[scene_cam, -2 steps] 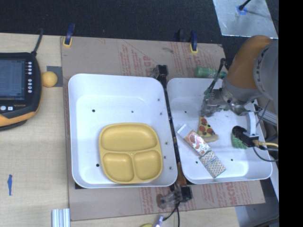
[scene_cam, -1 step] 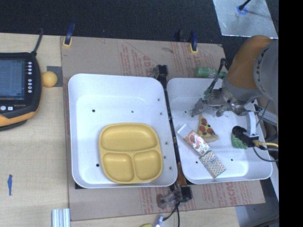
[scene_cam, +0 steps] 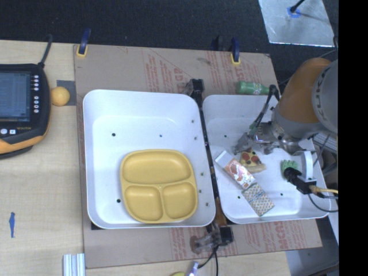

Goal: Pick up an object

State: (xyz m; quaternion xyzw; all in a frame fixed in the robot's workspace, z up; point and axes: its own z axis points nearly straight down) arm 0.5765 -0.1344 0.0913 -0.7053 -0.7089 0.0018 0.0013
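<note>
The grey arm reaches in from the right and holds its end effector (scene_cam: 257,135) low over the right bin (scene_cam: 230,111) on the desk; from this angle it cannot be told whether it is open or closed, and nothing is seen in its grasp. A pizza-slice toy (scene_cam: 252,160) lies on the bin floor just in front of it, toward the camera. Touching the toy's left side is a red-and-white packet (scene_cam: 240,173), with a patterned packet (scene_cam: 258,199) beyond it near the front wall. The left bin (scene_cam: 103,114) holds a yellow divided tray (scene_cam: 159,186).
</note>
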